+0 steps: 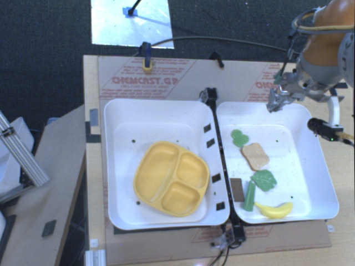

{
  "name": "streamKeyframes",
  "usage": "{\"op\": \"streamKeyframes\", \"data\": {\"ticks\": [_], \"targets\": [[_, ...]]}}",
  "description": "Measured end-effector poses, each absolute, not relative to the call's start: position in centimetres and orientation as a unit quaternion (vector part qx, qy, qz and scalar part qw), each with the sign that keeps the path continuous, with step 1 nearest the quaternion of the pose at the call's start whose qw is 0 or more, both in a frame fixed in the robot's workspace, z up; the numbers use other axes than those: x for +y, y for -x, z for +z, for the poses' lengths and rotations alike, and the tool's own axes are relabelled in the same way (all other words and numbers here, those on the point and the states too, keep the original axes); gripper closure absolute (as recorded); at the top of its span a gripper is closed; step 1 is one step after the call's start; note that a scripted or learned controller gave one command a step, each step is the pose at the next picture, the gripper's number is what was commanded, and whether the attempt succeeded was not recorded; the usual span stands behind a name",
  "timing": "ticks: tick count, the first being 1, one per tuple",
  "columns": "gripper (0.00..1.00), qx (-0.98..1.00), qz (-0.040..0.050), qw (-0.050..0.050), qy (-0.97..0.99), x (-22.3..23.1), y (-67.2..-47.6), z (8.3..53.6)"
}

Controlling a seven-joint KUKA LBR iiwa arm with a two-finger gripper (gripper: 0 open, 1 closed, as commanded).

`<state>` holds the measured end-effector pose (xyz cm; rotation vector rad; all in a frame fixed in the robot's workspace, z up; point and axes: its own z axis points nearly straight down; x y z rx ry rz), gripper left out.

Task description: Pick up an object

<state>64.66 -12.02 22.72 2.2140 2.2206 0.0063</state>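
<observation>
The right bin (310, 148) holds several toy foods: a small green round piece (239, 138), a tan bread slice (255, 155), a green leaf (264, 179), a brown bar (237, 189), a green stick (250, 196) and a yellow banana (274, 209). My gripper (275, 103) hangs over the far edge of the right bin, above and to the right of the green piece, away from all the foods. Nothing shows between its fingers.
A yellow divided tray (171, 178) lies in the left bin (122, 148). A black clip strip (216, 154) runs between the bins. A black cable (222, 40) crosses the back of the bench. A metal rail (19, 151) sits at left.
</observation>
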Motion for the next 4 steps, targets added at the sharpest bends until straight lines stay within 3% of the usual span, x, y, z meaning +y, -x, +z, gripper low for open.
{"op": "streamKeyframes", "data": {"ticks": [1,4], "targets": [[1.0,0.709,0.0025,0.003,-0.705,-12.0,-64.8,28.2],[1.0,0.711,0.0015,0.0,-0.704,3.8,-64.0,28.0]]}}
